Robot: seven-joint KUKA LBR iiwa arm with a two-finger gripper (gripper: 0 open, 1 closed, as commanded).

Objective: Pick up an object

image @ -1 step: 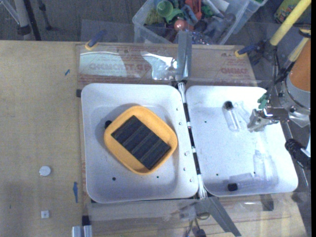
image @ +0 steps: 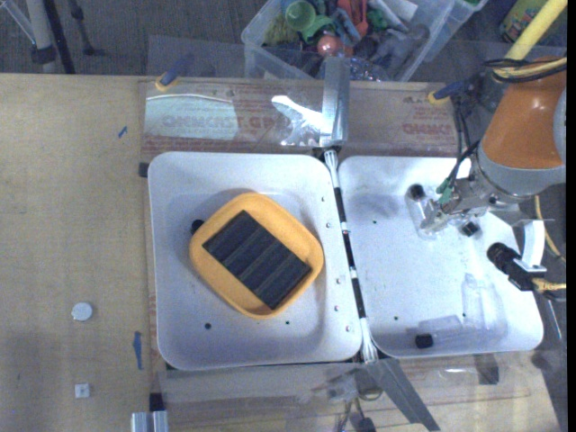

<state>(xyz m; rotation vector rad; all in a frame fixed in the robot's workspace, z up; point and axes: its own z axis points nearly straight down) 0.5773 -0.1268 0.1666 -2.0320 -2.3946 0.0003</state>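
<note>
A yellow, rounded-square object (image: 256,254) with a black ribbed top lies tilted in the middle of the left bin (image: 171,331). My gripper (image: 432,212) is low over the upper middle of the right bin (image: 387,322), under the grey arm with its orange band (image: 526,133). Nothing clearly shows between its tips. A small black piece (image: 423,340) lies near the right bin's front edge. A pale, see-through item (image: 475,297) lies to the gripper's lower right, hard to make out.
A clear tub of colourful toys (image: 360,16) stands behind the bins. A metal divider (image: 336,106) rises at the back between them. Cables and a black connector (image: 508,264) hang by the right bin's right side. Bare wooden bench (image: 63,196) lies to the left.
</note>
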